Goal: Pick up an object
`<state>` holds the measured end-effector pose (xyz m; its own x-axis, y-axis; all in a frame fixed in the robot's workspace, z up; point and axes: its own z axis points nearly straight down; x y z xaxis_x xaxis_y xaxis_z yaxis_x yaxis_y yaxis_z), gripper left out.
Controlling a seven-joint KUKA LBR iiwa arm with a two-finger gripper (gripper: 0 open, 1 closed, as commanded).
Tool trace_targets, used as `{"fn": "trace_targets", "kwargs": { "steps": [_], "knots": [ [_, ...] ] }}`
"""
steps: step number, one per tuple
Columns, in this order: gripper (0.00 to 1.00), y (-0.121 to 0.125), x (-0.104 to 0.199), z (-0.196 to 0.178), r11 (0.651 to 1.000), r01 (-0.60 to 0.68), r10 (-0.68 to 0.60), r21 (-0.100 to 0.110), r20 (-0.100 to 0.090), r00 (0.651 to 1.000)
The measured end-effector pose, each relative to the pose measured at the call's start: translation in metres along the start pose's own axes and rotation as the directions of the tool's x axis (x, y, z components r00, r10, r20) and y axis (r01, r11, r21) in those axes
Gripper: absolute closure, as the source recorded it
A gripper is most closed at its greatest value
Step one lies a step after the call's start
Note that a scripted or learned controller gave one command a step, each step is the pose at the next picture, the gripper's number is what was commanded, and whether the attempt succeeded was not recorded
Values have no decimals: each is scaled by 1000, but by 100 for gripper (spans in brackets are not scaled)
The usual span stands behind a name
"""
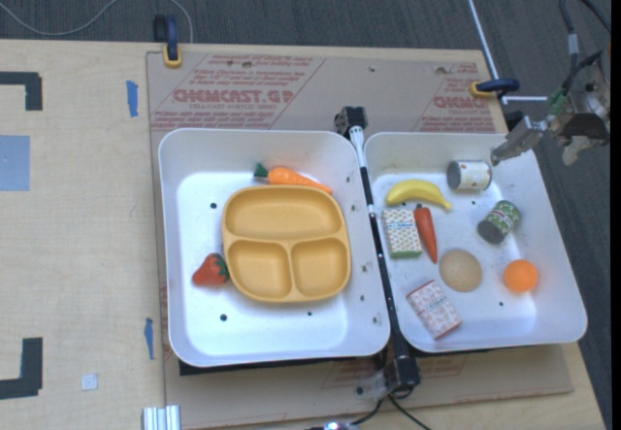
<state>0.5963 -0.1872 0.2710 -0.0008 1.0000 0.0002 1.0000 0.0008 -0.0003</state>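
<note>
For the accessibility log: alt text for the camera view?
Overhead view of two white bins: the left bin holds a yellow divided plate, a carrot and a strawberry; the right bin holds a banana, cans and small boxes. The gripper hovers at its top-right corner.

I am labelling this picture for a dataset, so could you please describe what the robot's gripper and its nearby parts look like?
At the upper right edge, the gripper looks like grey metal, slim and tapering to a narrow tip. Behind it sits a darker, blocky assembly with a small green spot. Thin black cables loop above it. The picture is too small to show any markings.
</note>
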Motion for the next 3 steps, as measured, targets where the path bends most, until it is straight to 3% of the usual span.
{"fn": "trace_targets", "kwargs": {
  "steps": [1,2,3],
  "knots": [
    [0,-23,20,134,1000,-1,1,0,1,1000],
    [0,-57,54,179,1000,-1,1,-1,0,1000],
    [0,-110,70,183,1000,-1,1,-10,3,1000]
  ]
}}
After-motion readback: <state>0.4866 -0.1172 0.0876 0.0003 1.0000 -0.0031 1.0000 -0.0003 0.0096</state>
